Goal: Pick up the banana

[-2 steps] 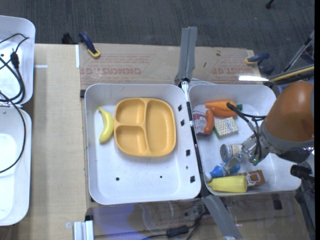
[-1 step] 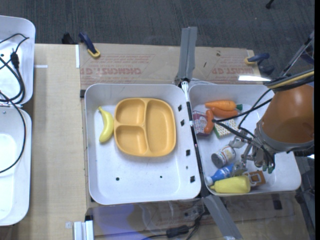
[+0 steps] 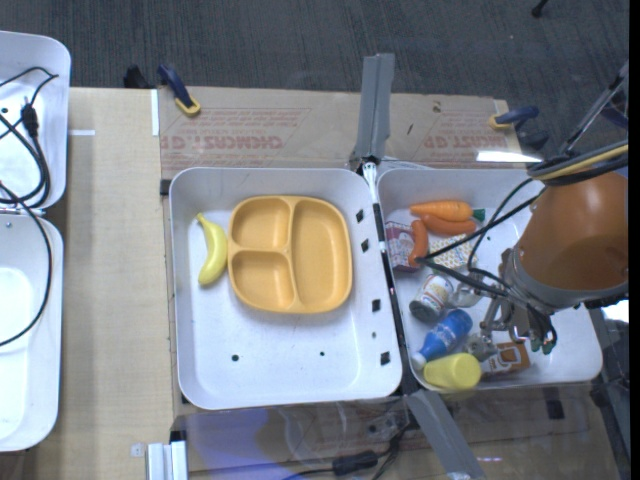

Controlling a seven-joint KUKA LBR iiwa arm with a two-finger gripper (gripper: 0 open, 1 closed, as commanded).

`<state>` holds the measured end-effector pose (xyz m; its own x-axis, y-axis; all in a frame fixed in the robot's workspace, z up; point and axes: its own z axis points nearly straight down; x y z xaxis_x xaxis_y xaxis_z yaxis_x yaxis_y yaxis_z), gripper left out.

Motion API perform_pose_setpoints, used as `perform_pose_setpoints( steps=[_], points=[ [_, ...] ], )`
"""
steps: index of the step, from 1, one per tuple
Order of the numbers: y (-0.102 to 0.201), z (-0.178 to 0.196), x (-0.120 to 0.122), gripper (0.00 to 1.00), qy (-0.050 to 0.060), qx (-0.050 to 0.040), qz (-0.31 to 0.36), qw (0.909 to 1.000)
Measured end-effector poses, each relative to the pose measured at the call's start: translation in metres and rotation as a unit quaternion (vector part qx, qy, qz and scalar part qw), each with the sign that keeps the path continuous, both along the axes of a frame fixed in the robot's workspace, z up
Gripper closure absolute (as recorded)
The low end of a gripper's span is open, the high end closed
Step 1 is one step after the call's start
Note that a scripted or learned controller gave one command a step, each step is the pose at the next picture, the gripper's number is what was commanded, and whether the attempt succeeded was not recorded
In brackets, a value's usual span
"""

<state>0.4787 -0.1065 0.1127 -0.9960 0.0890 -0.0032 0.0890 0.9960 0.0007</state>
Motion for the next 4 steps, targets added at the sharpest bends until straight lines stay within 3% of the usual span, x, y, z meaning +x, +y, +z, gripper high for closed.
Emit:
perform_pose_setpoints(
  steps=[1,2,3,4],
  points=[
    [-0.018,0.077,0.067,0.00,-0.001,-0.0001,0.212,0.9772],
    [-0.041,-0.002,0.026,0.00,-0.009,-0.0051,0.262,0.9650],
    [-0.060,0.051,0.021,0.00,-0.001,-0.0007,0.363,0.9318],
    [-0.075,-0.004,0.024,0.00,-0.004,-0.0045,0.408,0.9129]
  ],
)
